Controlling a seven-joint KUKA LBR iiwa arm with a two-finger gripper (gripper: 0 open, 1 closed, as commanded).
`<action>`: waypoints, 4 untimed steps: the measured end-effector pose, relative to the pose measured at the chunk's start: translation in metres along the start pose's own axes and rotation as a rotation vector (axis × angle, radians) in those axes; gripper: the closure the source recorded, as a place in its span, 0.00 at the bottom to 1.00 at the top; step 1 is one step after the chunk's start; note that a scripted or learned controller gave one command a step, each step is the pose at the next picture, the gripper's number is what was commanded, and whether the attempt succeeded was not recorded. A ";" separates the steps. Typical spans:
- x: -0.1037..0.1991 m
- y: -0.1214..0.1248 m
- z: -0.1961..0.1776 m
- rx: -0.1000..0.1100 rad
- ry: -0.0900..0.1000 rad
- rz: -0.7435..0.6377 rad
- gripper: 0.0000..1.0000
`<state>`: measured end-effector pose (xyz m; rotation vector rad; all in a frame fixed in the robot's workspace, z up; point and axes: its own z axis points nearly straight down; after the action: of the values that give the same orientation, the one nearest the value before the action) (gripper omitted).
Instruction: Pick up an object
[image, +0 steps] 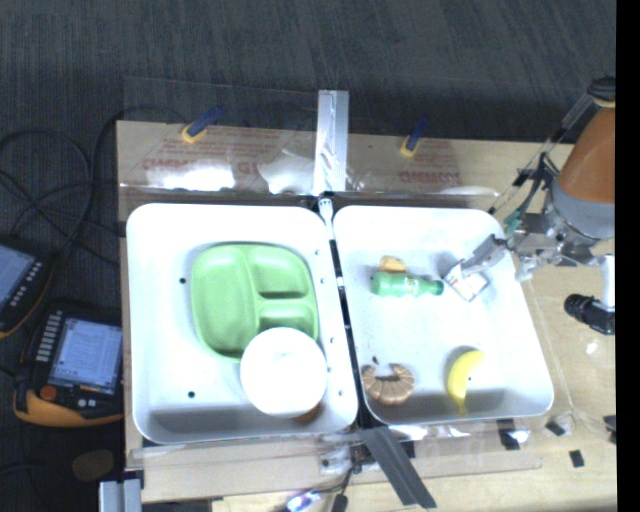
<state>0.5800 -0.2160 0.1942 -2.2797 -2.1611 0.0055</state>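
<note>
Arm (585, 190) reaching from right, angled over right bin (520, 310).

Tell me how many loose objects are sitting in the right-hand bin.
4: a green bottle mid-bin, a small orange item touching its upper side, a brown pastry at the front left, a banana at the front right.

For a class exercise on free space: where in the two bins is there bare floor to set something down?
Right bin: bare floor between the green bottle above and the croissant and banana below. The top right corner is crowded by the gripper. Left bin: the green divided plate and white bowl leave a strip down the left wall.
</note>
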 end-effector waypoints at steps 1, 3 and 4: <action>0.010 0.046 0.098 -0.008 0.006 -0.031 0.00; 0.095 0.083 0.079 -0.001 -0.002 0.004 0.00; 0.107 0.053 0.104 -0.012 -0.004 -0.011 0.00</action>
<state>0.6386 -0.1122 0.0894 -2.2752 -2.1818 -0.0030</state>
